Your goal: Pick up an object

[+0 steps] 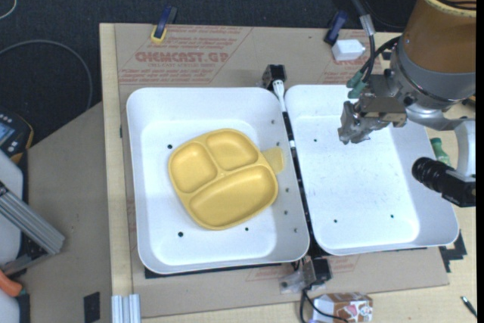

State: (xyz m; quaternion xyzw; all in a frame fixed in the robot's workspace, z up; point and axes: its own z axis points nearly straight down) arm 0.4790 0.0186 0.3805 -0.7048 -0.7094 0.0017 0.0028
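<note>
Red print reading CHEMCAST GP on the board [181,55] under the bins, yellow plate [222,178] with three compartments and a small tab, lying in the left bin [144,163], my gripper [352,134] over the right bin [378,193], can't tell its opening

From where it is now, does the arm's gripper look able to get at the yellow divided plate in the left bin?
Probably yes. The gripper is above the right bin, while the yellow plate lies uncovered in the left bin, with only the low rims between them.
</note>
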